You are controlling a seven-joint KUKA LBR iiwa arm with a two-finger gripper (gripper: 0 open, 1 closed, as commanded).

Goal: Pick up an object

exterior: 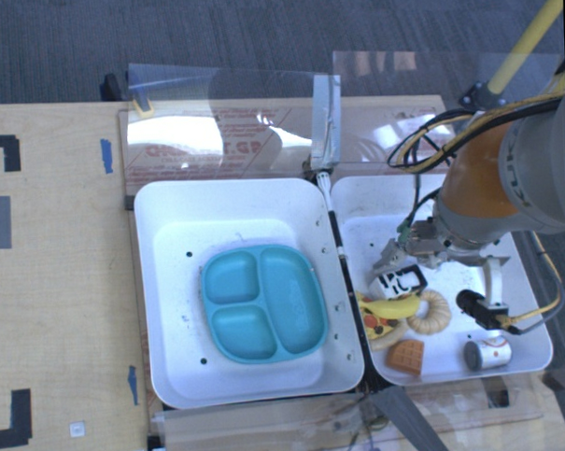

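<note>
End effector (400, 278) crowds banana (391, 308) near right bin's (531, 359) inner wall.

Left bin (163, 272) holding a blue divided plate (263, 303) at the frame's centre. Clear plastic sheet (222, 129) across the top. Wooden bench (56, 276) at left, marked with black corner shapes (4, 153).
</note>
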